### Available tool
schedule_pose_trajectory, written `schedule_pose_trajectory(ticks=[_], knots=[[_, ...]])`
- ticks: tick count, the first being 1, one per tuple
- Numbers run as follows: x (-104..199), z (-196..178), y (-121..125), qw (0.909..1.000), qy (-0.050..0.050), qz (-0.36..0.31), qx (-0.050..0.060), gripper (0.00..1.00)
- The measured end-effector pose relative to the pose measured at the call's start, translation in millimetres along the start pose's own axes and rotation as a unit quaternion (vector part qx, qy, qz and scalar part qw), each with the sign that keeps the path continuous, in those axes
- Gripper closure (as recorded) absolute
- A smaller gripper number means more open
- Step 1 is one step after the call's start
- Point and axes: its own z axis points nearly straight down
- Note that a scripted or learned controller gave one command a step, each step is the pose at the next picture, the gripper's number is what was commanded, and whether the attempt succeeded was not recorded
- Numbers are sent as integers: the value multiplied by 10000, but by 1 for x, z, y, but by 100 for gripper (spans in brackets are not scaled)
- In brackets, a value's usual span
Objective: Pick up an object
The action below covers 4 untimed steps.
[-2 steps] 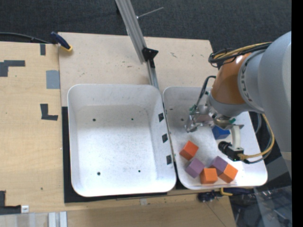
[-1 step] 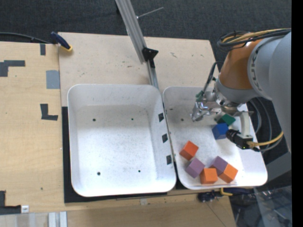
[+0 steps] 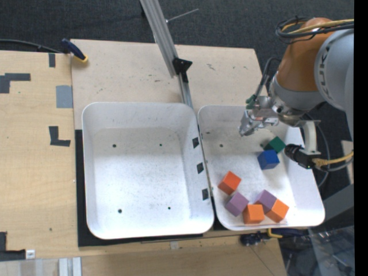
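grey claw (image 3: 248, 128) hangs above right bin (image 3: 221, 119), beside green block (image 3: 276, 144).

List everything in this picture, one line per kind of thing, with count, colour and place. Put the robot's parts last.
orange blocks: 3, orange, right bin; one alone mid-bin, two at the near edge.
purple blocks: 2, purple, right bin, near edge among the orange ones.
blue block: 1, blue, right bin, toward its right side.
green block: 1, green, right bin, just behind the blue one.
bins: 2, white, side by side on the bench.
metal rail: 1, grey, slanting from the top edge down to between the bins.
clamp: 1, blue and yellow, bench's far left corner.
arm: 1, grey and orange, from the right.
gripper: 1, over the right bin's far part.
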Motion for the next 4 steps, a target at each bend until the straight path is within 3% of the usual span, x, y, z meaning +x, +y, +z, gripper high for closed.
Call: schedule_pose_trajectory(ticks=[1,4], knots=[[0,-3,0,10000,3,6,32,100],[143,-6,-30,10000,10,-17,41,100]])
